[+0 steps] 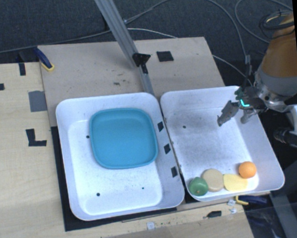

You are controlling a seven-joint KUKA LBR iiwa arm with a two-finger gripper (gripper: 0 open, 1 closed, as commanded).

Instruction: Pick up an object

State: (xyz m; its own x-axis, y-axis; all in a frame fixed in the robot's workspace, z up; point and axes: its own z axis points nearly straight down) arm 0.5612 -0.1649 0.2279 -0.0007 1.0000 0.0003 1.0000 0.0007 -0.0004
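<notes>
Two bins sit side by side on the bench [195, 58]. The left bin [74, 166] holds a plate [123, 137]. In the right bin [208, 136], four items lie in a row along the near wall: ball [198, 185], disc [214, 179], block [235, 182], sphere [247, 170]; the gripper [236, 114] hangs over the far right part.

I'm seeing four small things lying along the right bin's near wall: a green ball [198, 185], a beige disc [214, 179], a yellow lump [234, 182] and an orange ball [247, 170].

A pale wooden surface [15, 156] carries two white bins side by side, the left bin [81, 202] touching the right bin [263, 156].
</notes>
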